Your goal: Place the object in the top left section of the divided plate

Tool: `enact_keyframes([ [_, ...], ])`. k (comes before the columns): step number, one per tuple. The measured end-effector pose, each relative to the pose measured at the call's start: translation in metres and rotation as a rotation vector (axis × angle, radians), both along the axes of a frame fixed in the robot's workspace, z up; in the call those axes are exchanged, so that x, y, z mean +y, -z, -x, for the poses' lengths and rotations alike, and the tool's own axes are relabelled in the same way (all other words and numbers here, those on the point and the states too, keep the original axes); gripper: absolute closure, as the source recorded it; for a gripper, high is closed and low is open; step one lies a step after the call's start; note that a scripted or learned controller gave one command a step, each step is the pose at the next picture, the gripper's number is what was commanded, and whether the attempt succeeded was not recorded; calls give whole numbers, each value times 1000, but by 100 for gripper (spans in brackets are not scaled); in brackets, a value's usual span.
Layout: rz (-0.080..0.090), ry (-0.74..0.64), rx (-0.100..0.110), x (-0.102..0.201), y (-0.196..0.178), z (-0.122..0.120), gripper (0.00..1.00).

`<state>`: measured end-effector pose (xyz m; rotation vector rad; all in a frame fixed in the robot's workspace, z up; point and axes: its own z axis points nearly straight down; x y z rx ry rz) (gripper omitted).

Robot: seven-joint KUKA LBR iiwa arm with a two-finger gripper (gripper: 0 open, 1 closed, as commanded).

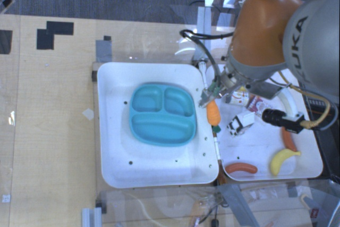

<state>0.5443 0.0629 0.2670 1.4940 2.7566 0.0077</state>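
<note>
A blue divided plate [162,114] lies in the middle of the left white bin [114,162]; its two small sections are on the far side and the wide one is nearer the front. My gripper [209,99] hangs over the wall between the two bins, just right of the plate's far right section. An orange toy carrot [213,113] sits between its fingers, green end pointing down toward the front. The gripper is shut on the carrot's upper end.
The right bin [313,167] holds a small white toy truck [240,123], a sausage [241,168] near the front, a yellow banana [283,161], a second reddish sausage [288,138] and a red and white packet [255,102] under the arm.
</note>
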Motion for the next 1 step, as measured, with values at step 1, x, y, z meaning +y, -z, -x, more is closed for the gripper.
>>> enact_keyframes([
  [1,1,-146,0,51,9,-51,100],
])
